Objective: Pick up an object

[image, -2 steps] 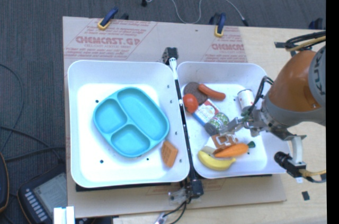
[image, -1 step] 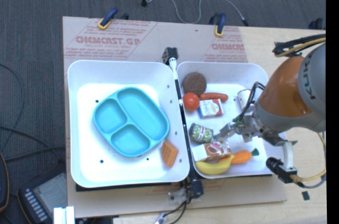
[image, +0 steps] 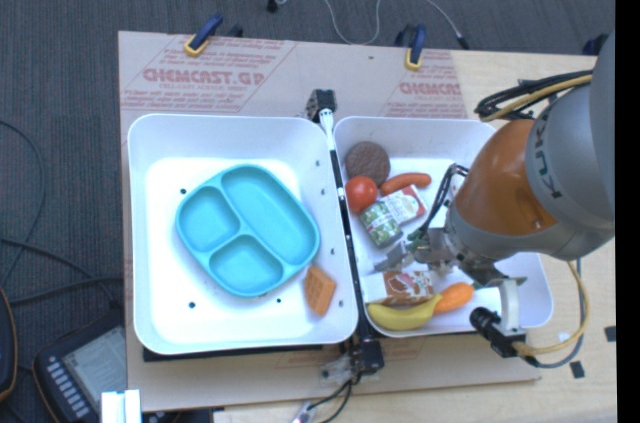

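Hovering over the right bin (image: 540,306), my fingers (image: 408,256) sit just above the snack packet (image: 408,285); whether they're parted, I cannot tell.

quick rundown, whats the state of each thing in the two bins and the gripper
blue divided plate: flat in left bin
orange wedge: left bin, beside plate
brown disc: right bin, far corner
tomato: loose, below disc
red sausage: lying flat
green packet: lying flat
banana: against near wall
carrot: beside banana
gripper: low over right bin, holding nothing visible
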Robot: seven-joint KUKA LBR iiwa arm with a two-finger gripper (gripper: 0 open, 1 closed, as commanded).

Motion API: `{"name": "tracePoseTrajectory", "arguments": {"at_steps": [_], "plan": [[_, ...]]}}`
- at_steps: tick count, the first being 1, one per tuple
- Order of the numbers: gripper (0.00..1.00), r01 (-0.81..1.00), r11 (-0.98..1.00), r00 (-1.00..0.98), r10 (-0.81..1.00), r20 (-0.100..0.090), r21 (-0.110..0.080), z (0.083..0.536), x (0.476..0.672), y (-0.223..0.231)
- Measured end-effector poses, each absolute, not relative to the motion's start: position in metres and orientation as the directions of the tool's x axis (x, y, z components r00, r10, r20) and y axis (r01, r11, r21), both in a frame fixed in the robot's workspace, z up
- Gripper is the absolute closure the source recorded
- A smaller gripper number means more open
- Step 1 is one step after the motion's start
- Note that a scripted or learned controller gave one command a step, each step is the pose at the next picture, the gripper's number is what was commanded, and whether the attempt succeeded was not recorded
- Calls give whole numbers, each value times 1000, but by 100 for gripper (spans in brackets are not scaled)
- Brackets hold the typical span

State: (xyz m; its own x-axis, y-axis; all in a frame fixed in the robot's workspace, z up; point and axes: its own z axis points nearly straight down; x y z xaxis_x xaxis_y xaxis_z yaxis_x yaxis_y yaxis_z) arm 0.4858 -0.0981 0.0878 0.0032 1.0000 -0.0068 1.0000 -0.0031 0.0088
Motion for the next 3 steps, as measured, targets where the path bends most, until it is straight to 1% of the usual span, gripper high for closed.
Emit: {"name": "tracePoseTrajectory", "arguments": {"at_steps": [1,2,3], "plan": [[100,1000,-3,3,1000,-5,11,99,487,-97],[0,1000,-3,3,1000,-4,10,98,487,-97],[100,1000,-2,2,1000,-4,9,108,487,-97]]}}
